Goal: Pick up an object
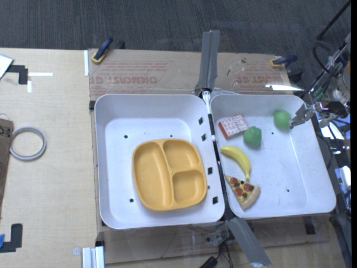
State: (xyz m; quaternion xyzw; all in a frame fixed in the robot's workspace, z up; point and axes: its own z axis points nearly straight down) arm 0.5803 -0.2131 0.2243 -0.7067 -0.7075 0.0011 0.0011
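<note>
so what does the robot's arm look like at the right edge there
Little of it is visible: a slim grey metal gripper tapering to a point, with pale, whitish hardware behind it and several thin dark cables looping above. The picture is too blurred to make out any markings.

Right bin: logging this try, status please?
Hand at right bin's far right edge, beside green ball. Banana, pizza slice untouched. Nothing blocking.

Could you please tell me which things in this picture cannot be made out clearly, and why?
- The tool in the camera view: too small and blurred against cables to tell its fingers' state.
- The arm: cut off by the right edge.
- The green ball: whether the tool touches it is unclear, since they overlap.
- The red box: its print is too small to read.
- The pizza slice: its near edge meets the bin wall, so contact is unclear.
</note>
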